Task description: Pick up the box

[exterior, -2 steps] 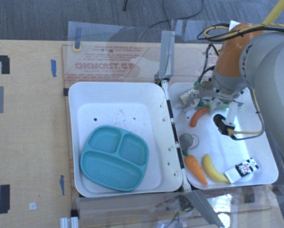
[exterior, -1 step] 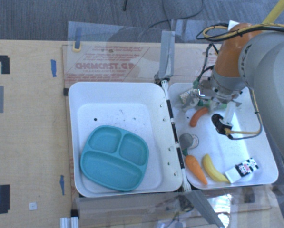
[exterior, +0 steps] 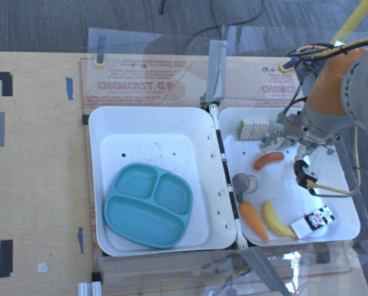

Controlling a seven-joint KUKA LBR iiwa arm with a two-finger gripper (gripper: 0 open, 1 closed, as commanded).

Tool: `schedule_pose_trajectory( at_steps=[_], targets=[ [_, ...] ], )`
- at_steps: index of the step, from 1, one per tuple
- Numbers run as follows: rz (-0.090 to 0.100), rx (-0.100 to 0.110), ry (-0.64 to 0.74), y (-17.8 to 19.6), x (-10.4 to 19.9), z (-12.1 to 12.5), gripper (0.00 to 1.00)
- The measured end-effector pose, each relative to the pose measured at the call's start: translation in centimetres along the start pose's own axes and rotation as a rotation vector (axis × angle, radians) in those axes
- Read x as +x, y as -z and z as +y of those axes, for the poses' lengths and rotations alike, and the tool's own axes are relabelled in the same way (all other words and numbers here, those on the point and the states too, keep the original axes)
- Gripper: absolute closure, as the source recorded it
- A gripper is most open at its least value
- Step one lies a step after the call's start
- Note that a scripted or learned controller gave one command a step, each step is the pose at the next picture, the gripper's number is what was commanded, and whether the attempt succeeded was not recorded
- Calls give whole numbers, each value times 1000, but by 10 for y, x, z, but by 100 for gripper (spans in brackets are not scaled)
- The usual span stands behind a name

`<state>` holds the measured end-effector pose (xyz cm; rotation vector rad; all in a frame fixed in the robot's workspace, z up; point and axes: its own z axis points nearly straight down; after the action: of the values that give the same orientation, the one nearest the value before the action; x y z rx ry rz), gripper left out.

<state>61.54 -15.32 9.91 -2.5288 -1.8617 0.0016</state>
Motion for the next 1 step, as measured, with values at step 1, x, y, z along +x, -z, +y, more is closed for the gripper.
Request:
schedule_pose_trajectory(
  at_steps=[1],
  targets=[
    [1, -8, 169, -11, 0, -6, 0]
  ],
)
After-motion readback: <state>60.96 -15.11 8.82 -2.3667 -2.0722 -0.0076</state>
